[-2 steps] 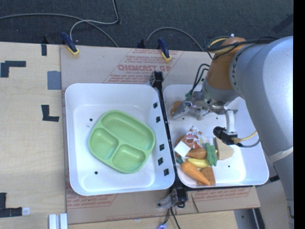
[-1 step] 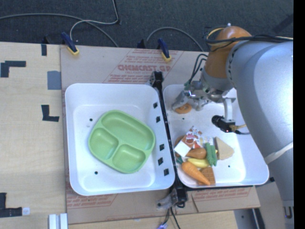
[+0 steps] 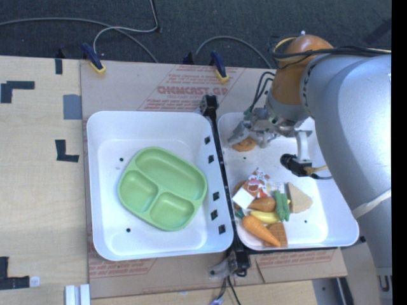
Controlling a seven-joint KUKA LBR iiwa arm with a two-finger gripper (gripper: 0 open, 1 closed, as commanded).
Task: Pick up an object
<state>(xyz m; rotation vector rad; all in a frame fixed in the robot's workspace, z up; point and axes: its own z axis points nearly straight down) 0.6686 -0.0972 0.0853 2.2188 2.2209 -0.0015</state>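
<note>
Bench: pale wood top, with a cardboard sheet [image 3: 191, 88] laid under two white bins; dark carpet beyond the far edge, cables trailing over it. Two blue-and-yellow clamps [image 3: 94, 58] pin the cardboard's far edge. Black tape marks lie on the wood at left.

Left bin [image 3: 102, 170]: holds one green tray [image 3: 163, 187] with three compartments, lying flat near the bin's middle, nothing on it.

Right bin [image 3: 331, 224]: toys in two places.
- Brown piece [image 3: 243, 146], small and rounded, at the far left corner, apart from the rest.
- Cluster at the near left: carrot [image 3: 261, 230] nearest the front wall; banana [image 3: 265, 216] just behind it, touching; orange piece [image 3: 262, 204] behind that; white card [image 3: 243, 197] at the cluster's left; red-and-white packet [image 3: 257, 184] at its far side; green pod [image 3: 282, 203] upright-ish between the orange piece and a tan wedge [image 3: 299, 199] at the right.

Arm [image 3: 346, 107]: grey, with orange band, entering from the right and bent over the right bin's far end.

Gripper [image 3: 249, 134]: low over the far left corner, directly above the brown piece. Whether it is touching or gripping the piece cannot be told; how wide it stands cannot be told.
</note>
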